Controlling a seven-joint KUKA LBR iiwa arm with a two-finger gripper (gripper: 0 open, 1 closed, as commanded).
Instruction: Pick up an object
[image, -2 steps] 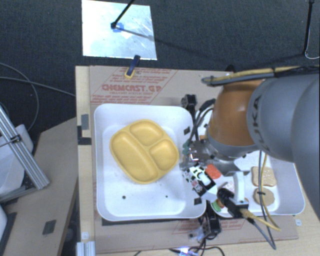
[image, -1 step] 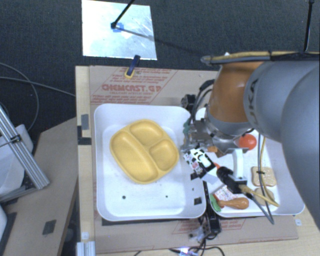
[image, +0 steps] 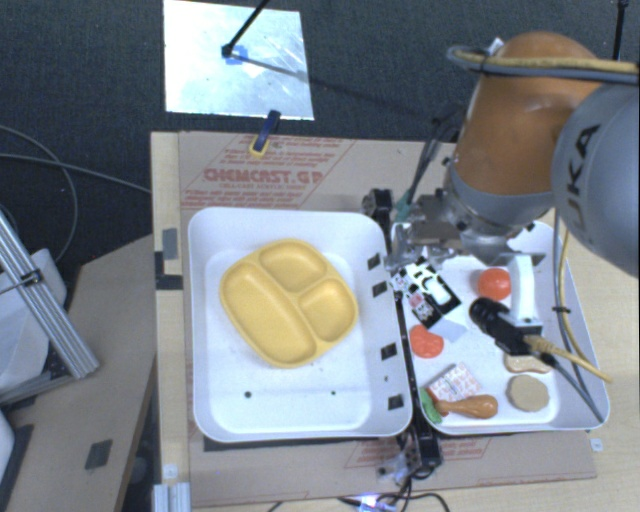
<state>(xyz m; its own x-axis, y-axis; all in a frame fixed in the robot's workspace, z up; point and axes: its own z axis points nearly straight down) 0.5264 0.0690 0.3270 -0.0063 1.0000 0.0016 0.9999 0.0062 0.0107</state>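
a dark floor surrounds the counter with its two white bins. the left bin holds a yellow divided plate. the arm hangs over the right bin; its hand is near the divider, state unclear. below lie a red tomato, cookie and drumstick.

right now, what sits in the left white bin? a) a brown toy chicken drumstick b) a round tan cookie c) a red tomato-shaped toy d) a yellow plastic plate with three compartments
d: the yellow three-compartment plate lies alone in the left white bin, while the red tomato-shaped toy, brown toy drumstick and round tan cookie are all in the right white bin.
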